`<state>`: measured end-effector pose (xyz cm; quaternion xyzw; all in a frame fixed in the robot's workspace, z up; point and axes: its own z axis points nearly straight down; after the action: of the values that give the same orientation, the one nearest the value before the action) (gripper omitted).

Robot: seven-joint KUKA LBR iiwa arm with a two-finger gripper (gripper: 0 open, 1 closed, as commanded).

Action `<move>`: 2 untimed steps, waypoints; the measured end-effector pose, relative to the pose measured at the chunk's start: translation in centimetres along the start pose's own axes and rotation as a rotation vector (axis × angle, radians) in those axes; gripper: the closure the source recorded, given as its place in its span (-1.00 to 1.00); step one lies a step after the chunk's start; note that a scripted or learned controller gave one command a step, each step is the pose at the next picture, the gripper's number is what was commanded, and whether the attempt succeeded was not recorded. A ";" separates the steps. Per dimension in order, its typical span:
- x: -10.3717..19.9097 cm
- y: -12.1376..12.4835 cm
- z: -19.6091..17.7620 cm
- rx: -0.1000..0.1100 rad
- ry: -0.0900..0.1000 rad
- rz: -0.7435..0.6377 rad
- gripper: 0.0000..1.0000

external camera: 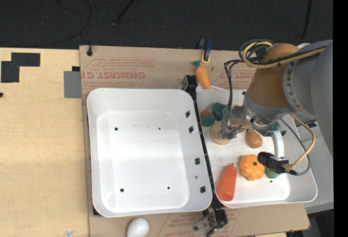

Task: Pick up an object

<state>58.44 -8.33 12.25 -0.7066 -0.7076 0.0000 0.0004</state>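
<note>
tan disc [219, 136] — the likeliest target, lying flat in the right bin [304, 195] toward its left wall, directly under the pincer [230, 128]. pincer is low over the disc's right edge; cannot tell whether it is spread or pinching, the dark metal blurs together there.

risk, my reading: the disc looks low and smooth, so a slanted closing could skate off its rim. neighbours crowd it — a small orange-red piece [207, 118] and a teal lump [220, 110] just beside on the upper left, a tan egg-shaped piece [254, 137] near on the right — any could be nudged or caught instead. loose cables [302, 150] hang near the wrist and could snag.

further out: ribbed orange pumpkin shape [251, 167], glossy; red bottle-like piece [227, 181], smooth, tapered, lying on its side. carrot shape [203, 77] rests outside on the cardboard. left bin [103, 176] is matte white plastic with rounded corners. a white ball [138, 226] sits below it.
</note>
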 end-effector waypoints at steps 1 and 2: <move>-8.8 6.2 -3.1 -0.007 -0.006 0.003 1.00; -6.9 0.4 3.8 0.005 0.000 0.001 1.00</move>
<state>58.80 -15.22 8.46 -0.7070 -0.7072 0.0016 0.0023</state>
